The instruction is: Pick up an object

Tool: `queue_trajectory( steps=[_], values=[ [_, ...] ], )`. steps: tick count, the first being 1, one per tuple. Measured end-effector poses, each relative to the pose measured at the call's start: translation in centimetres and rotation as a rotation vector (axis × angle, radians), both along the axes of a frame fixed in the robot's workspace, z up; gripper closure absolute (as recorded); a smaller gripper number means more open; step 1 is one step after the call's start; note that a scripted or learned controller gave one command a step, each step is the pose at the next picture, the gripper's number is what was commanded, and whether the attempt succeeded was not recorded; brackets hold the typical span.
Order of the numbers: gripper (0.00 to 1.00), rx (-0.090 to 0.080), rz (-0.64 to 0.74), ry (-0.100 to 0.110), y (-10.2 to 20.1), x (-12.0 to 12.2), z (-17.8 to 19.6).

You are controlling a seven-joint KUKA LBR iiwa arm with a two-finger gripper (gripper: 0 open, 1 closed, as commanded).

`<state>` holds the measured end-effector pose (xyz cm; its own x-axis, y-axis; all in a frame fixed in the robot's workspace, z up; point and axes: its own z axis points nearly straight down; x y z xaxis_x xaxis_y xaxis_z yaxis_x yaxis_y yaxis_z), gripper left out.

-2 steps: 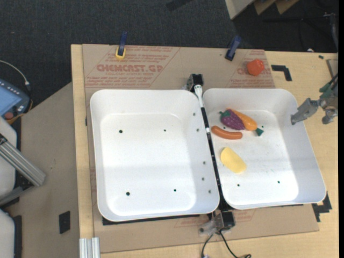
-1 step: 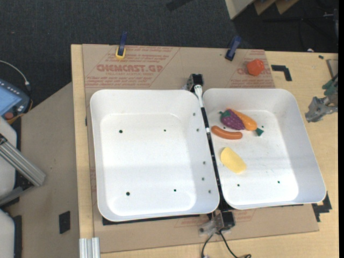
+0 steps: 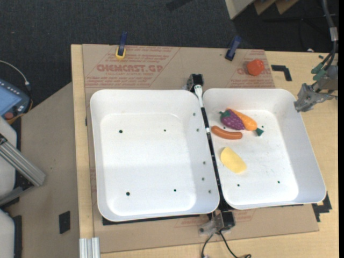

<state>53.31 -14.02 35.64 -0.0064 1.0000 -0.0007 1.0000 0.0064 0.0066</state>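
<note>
Gripper: the gripper (image 3: 304, 98) hangs at the far right corner of the right bin (image 3: 301, 160), just over its rim. It is small and dark in the camera view, so I cannot tell its state, and nothing is seen in it.

Reason for this place: I judge that it waits aside of the load, so the objects stay free to the camera and no object is chosen yet.

Nearest objects: to the left of the gripper, well apart from it, lie an orange carrot (image 3: 246, 121) and a purple bunch of grapes (image 3: 232, 120), touching each other. Just on the near side of them is a red sausage (image 3: 227, 134), and nearer again a yellow piece, maybe a potato (image 3: 233, 160), alone.

Task's thing: any of these four. The yellow piece has free floor around it, so it seems the easier one.

What stands in the way: the bin's rim under the gripper; the grapes and carrot crowd each other.

Farther: the left bin (image 3: 148, 155) beyond the divider; a red toy (image 3: 255, 67) on the cardboard (image 3: 161, 63) behind the right bin; two clamps on the far edge.
</note>
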Motion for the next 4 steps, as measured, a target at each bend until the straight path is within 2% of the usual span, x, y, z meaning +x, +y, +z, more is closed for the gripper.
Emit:
queue_trajectory(
  steps=[1,2,3,4],
  values=[
    [1.0,0.0,-0.003,0.003,3.8,-3.6,4.3],
    [1.0,0.003,-0.003,0.012,8.4,-5.5,-0.2],
    [1.0,0.002,0.0,0.0,15.3,-4.8,5.3],
    [1.0,0.001,-0.003,0.01,17.9,-2.0,1.9]
  ],
)
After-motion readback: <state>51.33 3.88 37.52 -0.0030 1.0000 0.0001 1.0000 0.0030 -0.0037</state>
